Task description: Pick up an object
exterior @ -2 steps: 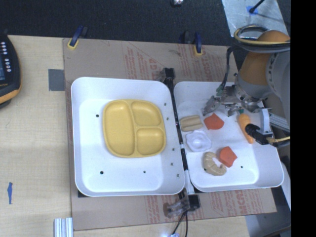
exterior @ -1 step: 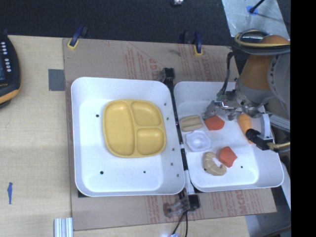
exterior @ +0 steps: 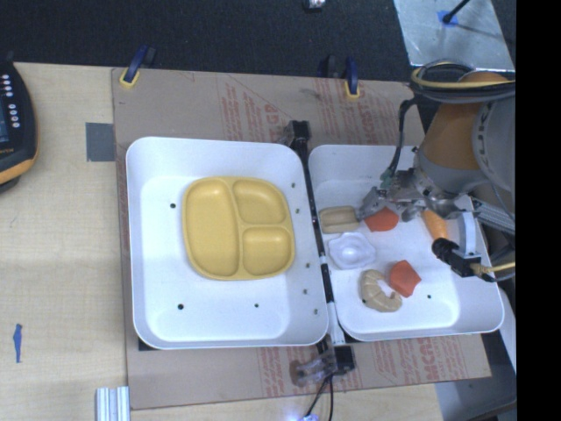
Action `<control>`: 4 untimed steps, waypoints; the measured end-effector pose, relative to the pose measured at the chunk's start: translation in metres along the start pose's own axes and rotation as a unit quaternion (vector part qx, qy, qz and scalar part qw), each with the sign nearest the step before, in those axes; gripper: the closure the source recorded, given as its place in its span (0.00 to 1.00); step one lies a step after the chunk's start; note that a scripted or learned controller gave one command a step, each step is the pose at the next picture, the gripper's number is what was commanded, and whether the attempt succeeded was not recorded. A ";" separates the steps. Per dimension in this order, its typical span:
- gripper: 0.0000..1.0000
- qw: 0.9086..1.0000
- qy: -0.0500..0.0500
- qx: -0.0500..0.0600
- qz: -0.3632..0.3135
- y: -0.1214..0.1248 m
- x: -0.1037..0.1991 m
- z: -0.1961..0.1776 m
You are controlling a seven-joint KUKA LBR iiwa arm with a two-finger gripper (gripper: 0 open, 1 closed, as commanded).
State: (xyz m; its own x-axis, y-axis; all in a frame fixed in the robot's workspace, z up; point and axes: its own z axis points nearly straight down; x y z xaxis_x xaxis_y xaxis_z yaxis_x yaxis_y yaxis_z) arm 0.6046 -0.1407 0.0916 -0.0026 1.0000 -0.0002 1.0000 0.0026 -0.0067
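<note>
Two shallow white plastic bins sit side by side on a brown cardboard sheet. The left bin (exterior: 153,314) carries a smooth yellow divided plate (exterior: 237,227) with three rounded compartments, well apart from the fingers. The grey arm (exterior: 456,139), with its orange band, reaches over the right bin (exterior: 465,318).

The gripper (exterior: 392,204) hangs low over the far part of the right bin. Its metal fingers (exterior: 372,202) are spread slightly, and a rounded red-orange piece (exterior: 382,220) lies right at their tips, partly covered; whether they pinch it cannot be told.

Just beside the fingers, toward the left bin, lies a tan rectangular block (exterior: 337,218). Nearer the camera sit a clear, glossy plastic cup (exterior: 351,252), a red cube-like block (exterior: 404,277), and a curved beige pastry shape (exterior: 379,291). On the fingers' other side lies an orange carrot-like stick (exterior: 435,225).
</note>
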 end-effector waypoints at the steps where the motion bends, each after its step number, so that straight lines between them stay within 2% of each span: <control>1: 0.00 1.000 -0.001 -0.005 0.000 0.042 -0.041 -0.005; 2: 0.00 1.000 0.001 0.000 -0.001 -0.023 0.005 -0.028; 3: 0.00 1.000 -0.001 -0.004 0.001 0.021 -0.040 -0.021; 4: 0.00 1.000 0.001 0.001 -0.002 -0.018 0.011 0.002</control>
State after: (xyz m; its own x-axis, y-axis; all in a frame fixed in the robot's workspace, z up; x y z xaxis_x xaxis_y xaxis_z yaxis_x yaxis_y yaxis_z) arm 0.5862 -0.1294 0.0901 -0.0073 1.0000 0.0023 0.9999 0.0074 -0.0096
